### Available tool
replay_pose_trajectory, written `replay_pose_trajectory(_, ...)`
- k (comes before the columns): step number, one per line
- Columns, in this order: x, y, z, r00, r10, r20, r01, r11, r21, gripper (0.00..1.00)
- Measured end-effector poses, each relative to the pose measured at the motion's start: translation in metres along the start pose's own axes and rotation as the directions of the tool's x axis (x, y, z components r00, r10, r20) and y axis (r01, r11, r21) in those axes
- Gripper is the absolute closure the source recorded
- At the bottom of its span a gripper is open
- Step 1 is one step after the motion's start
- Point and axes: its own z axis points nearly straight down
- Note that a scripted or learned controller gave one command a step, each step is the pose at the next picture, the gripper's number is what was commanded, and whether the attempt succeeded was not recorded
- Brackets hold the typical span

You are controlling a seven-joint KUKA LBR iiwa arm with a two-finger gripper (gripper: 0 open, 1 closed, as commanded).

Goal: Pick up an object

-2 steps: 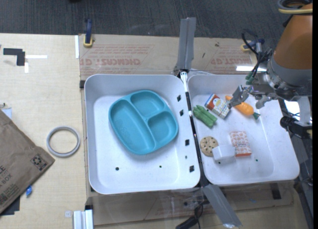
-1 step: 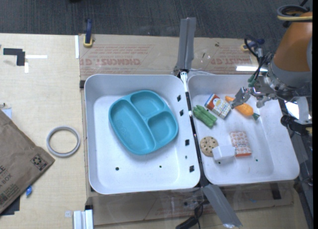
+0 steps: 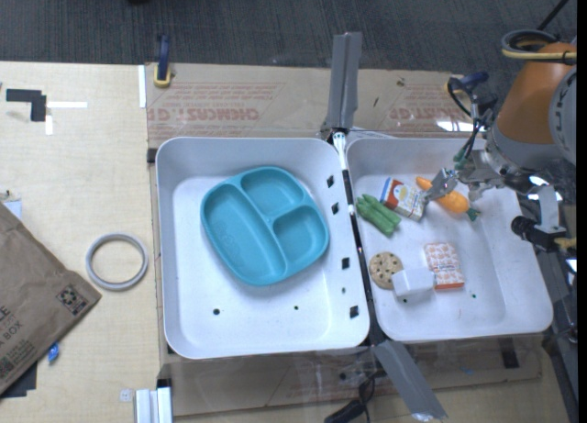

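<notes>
My gripper hangs low over the far part of the right bin, right above an orange toy carrot. Whether it touches the carrot I cannot make out. Left of the carrot lies a small red and white carton, and beside that a green pea pod. Nearer the front are a cookie, a white block and a pink patterned packet.
The left bin holds a blue divided plate. On the bench to the left lie a roll of tape and a brown cardboard box. The grey arm with its orange band comes in over the right bin's far right corner.
</notes>
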Motion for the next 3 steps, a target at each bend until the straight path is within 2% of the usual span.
replay_pose_trajectory(1, 0.000, 0.000, -0.009, 1.000, 0.002, 0.000, -0.002, 1.000, -0.001, 1.00)
replay_pose_trajectory(2, 0.049, 0.037, -0.094, 0.995, 0.097, -0.001, -0.097, 0.995, 0.008, 1.00)
replay_pose_trajectory(3, 0.049, 0.036, -0.094, 0.995, 0.097, -0.001, -0.097, 0.995, 0.009, 0.00)
